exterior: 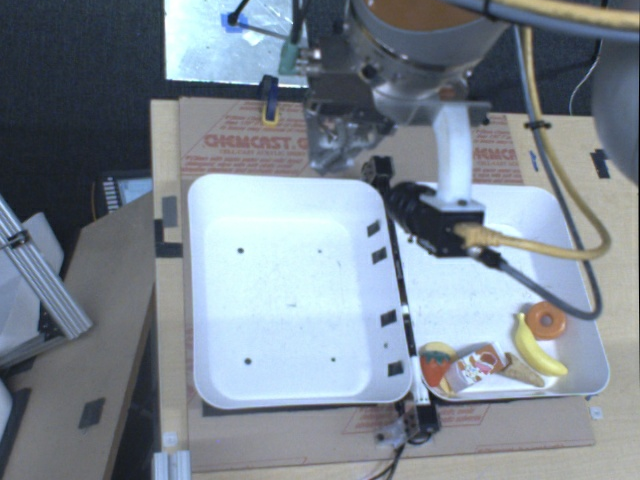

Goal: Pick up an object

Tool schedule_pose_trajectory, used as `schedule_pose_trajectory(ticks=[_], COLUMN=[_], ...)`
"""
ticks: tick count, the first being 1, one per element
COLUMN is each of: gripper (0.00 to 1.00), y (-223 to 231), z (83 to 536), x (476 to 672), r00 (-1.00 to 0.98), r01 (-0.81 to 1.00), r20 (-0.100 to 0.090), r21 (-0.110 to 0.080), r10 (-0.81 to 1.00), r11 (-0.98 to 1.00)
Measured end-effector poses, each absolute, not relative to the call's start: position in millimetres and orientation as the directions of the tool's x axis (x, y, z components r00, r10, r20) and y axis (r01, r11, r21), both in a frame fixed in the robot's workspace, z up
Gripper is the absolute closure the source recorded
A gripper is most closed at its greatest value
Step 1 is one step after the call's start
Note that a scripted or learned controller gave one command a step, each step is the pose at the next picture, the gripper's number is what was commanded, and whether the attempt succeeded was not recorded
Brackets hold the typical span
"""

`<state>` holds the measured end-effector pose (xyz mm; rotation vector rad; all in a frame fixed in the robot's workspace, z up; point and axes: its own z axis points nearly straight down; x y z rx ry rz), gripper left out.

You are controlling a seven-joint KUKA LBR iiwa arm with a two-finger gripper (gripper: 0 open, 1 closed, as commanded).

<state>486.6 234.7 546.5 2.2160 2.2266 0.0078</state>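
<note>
A: Tool [338, 146] is seen above the left bin's [290, 288] far rim; whether it is parted or closed cannot be told.

B: Banana [535, 348] lies in the right bin's [560, 218] near corner, well apart. A crosswise approach is advised.

We note brown board w/ red print [240, 140] under two white bins [290, 288], shiny foil sheet [215, 28] behind, aluminium rail [40, 278] at left.
</note>
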Motion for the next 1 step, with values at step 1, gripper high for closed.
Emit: schedule_pose_trajectory(ticks=[1], gripper=[1.0], y=[128.8], z=[534.7], x=[506.2], r00=[0.011], r01=[1.0], r20=[-0.002], r21=[0.002], r10=[1.0], r11=[-0.011])
